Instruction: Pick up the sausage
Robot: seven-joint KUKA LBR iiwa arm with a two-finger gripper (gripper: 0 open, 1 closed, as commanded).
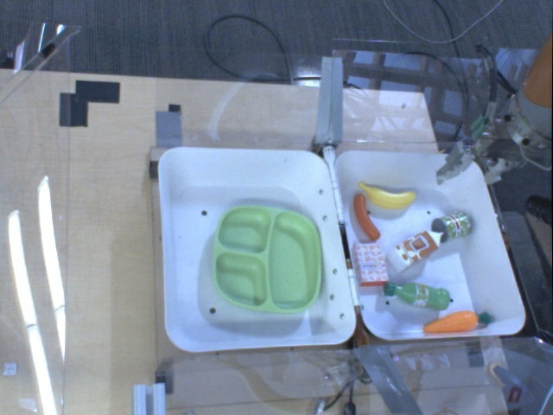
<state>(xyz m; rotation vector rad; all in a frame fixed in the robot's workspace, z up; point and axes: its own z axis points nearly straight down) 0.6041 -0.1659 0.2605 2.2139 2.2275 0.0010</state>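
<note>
Seen from above and at a slant, a pale wooden table carries two shallow white bins side by side. The left bin holds a light green divided plate with three compartments, lying flat near its middle.

The right bin holds several small things. The sausage, reddish-orange and slightly curved, lies near that bin's left wall, running roughly from top to bottom of the view. Just above it, and close enough that they may be touching, lies a yellow banana. Below the sausage is a small pink-and-white box. To the right of the box lies a white bottle with a brown label, tilted, with a small can near its upper end. Lower down is a green bottle on its side, and beneath that an orange carrot near the bin's bottom edge.

My gripper hangs at the upper right corner of the right bin, well apart from the sausage, with the banana between us. My fingers are small and blurred against the clear panels behind them, so I cannot tell whether they are spread or pressed together; nothing seems to be between them.
</note>
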